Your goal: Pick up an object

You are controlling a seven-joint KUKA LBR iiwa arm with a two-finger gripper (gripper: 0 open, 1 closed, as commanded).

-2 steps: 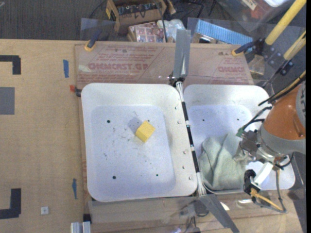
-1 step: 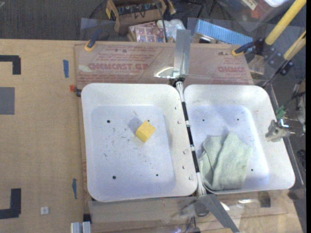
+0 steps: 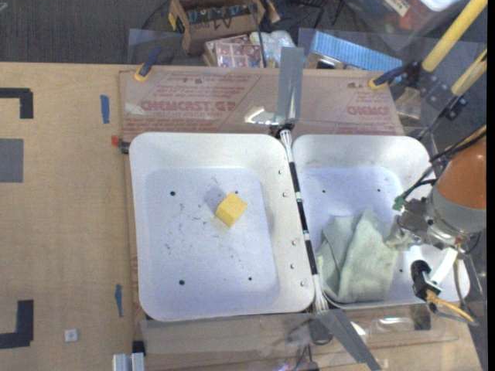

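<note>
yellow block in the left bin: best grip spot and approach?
Probably straight down from above, fingers closing across two opposite flat sides of the yellow block. It sits alone near the middle of the left bin, well away from the walls, turned diagonal to them, so the gripper, now over the right bin's pale green cloth, would likely need to rotate to match.
</note>
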